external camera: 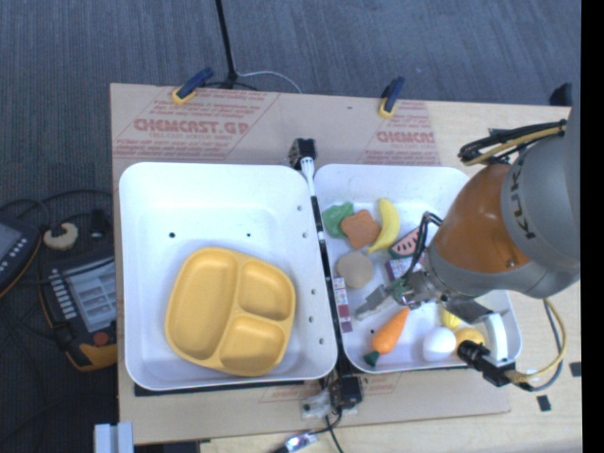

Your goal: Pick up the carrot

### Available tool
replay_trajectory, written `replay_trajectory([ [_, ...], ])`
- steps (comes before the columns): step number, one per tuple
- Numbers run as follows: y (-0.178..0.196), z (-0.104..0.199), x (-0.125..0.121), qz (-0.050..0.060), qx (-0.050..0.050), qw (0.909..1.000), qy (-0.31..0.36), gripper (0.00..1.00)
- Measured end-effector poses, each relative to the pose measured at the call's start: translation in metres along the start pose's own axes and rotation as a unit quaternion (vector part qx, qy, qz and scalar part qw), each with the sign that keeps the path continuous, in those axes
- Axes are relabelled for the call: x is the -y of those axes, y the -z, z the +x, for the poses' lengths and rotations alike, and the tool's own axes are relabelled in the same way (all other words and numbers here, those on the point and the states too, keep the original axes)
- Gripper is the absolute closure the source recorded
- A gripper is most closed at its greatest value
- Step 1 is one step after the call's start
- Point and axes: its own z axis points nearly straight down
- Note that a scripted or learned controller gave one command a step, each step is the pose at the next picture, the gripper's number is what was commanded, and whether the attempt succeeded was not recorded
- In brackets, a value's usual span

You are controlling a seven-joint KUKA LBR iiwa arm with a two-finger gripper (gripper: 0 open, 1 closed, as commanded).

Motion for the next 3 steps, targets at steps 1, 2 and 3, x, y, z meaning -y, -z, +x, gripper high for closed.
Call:
replay_trajectory([
  [1,0.0102,-0.0008,-0.0014,-0.002,0.002,1.0,0.0,1.0],
  [2,0.018,0.0,-0.0009,0.0,0.001,1.0,0.0,1.0],
  [3,0.0177,0.0,-0.0007,0.0,0.001,1.0,0.0,0.0],
])
